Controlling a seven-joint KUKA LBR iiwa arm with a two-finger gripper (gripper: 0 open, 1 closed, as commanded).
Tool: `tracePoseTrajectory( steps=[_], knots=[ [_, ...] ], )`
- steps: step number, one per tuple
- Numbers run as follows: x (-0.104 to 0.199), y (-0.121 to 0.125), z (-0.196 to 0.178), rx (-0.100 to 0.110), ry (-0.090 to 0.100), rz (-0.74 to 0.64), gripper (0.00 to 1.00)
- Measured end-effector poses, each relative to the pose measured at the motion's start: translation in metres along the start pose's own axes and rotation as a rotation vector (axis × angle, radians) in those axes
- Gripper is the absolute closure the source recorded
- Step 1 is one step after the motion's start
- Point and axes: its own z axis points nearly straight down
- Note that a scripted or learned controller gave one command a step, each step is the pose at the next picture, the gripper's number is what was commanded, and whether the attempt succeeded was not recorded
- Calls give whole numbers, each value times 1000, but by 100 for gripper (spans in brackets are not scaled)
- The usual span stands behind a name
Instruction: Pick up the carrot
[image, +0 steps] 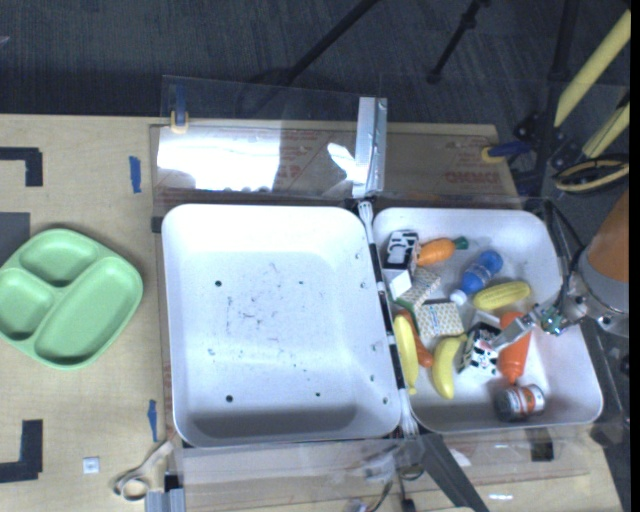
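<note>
Orange carrot (440, 251) in right bin (570, 385), end effector (548, 320) nearby, grip state unclear

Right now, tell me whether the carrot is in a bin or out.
In. The carrot lies on its side in the right bin, near its back wall among other toys, green tip pointing right. The hand is elsewhere in that bin.

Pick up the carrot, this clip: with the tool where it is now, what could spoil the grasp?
1. The tool sits above the orange carrot, which lies against a cow toy and near a can; either could get nudged or caught.
2. A second carrot lies at the bin's far side, so the target may be ambiguous.
</note>
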Motion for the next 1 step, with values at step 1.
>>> tracePoseTrajectory(
  steps=[1],
  knots=[
    [-2, 0, -11, -3, -2, 3, 100]
  ],
)
